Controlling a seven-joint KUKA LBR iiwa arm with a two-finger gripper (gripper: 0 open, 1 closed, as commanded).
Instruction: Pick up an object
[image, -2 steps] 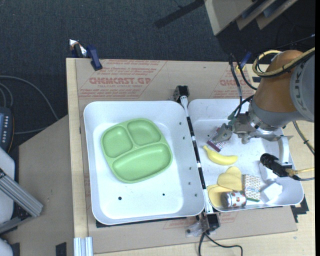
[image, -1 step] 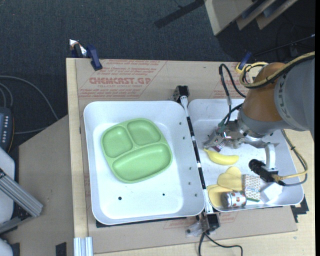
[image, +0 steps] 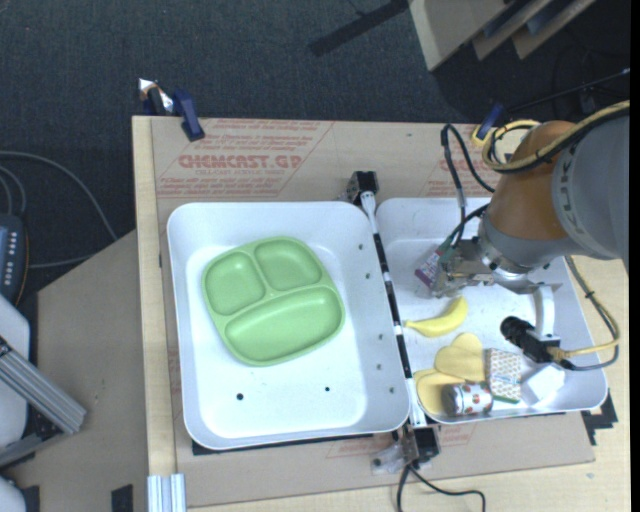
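Right bin (image: 420, 215) near edge: can (image: 468, 400), patterned box (image: 506, 372), yellow pieces (image: 455, 360) | banana (image: 440, 320) mid-bin by left wall | gripper (image: 437, 270) low just above banana, fingers' state cannot tell | left bin (image: 200, 400): green divided tray (image: 272, 300), centred

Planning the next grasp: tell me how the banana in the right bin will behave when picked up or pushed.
The banana looks like a small, smooth plastic toy, so probably light and stiff. Its curved, glossy skin may slip between narrow fingers unless gripped across the middle. Lying flat on the right bin, it would likely spin or slide when pushed rather than roll. The tool sits just above it.
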